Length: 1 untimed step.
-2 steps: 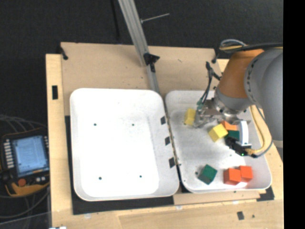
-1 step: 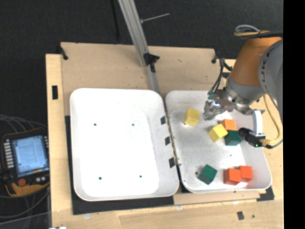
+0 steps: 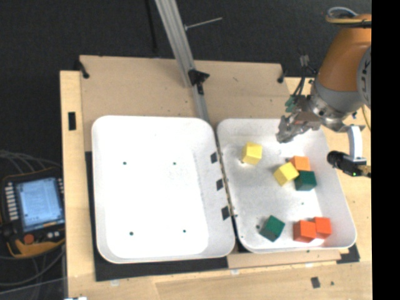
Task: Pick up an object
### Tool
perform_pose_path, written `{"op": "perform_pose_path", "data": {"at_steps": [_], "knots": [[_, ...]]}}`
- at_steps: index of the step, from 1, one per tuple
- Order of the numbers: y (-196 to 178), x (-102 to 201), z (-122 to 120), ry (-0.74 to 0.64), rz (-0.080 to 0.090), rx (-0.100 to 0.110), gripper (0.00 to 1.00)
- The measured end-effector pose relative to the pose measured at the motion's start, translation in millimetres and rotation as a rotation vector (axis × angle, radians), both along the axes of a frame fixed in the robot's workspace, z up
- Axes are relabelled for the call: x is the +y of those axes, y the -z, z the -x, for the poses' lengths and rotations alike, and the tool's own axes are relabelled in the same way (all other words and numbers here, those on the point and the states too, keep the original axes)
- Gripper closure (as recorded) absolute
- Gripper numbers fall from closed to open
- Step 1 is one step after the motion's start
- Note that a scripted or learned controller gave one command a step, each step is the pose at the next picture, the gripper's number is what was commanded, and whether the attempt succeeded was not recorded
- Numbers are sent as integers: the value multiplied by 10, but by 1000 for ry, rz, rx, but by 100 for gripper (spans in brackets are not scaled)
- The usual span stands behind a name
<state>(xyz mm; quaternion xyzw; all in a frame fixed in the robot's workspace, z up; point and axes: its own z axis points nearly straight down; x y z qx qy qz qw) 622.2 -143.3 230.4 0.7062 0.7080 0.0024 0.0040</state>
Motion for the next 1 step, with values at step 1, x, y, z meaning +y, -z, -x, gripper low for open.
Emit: {"op": "perform_pose_path", "data": {"at_steps": [1], "knots": [[-316, -13, -11, -1, -1, 4, 100]]}}
